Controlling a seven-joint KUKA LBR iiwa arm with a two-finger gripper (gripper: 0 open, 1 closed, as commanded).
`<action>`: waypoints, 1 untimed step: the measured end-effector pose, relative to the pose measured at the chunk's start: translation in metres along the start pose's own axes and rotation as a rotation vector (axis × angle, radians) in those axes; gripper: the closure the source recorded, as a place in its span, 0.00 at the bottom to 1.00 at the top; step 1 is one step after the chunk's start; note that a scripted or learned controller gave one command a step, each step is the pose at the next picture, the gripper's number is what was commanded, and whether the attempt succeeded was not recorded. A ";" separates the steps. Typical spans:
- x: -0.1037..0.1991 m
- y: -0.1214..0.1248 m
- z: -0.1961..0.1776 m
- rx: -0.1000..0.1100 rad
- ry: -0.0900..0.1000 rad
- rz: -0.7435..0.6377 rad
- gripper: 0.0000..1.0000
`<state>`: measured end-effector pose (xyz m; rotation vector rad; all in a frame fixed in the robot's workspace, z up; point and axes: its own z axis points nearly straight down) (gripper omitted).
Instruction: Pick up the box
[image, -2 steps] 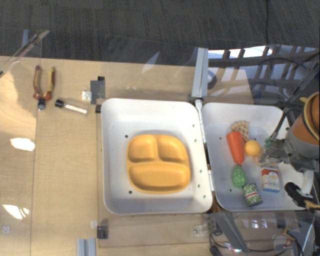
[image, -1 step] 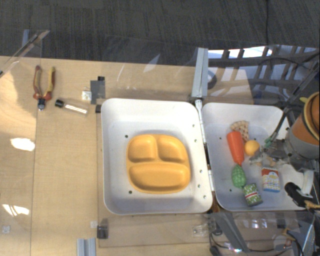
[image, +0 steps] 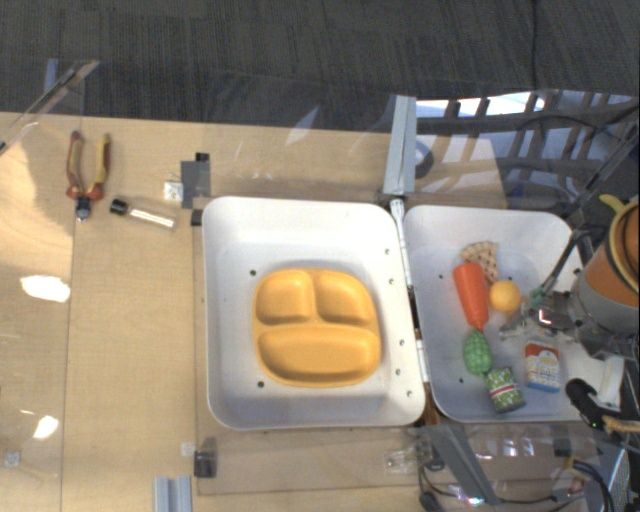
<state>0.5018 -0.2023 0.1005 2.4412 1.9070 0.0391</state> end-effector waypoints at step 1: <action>0.001 -0.001 0.000 0.000 -0.001 0.088 0.00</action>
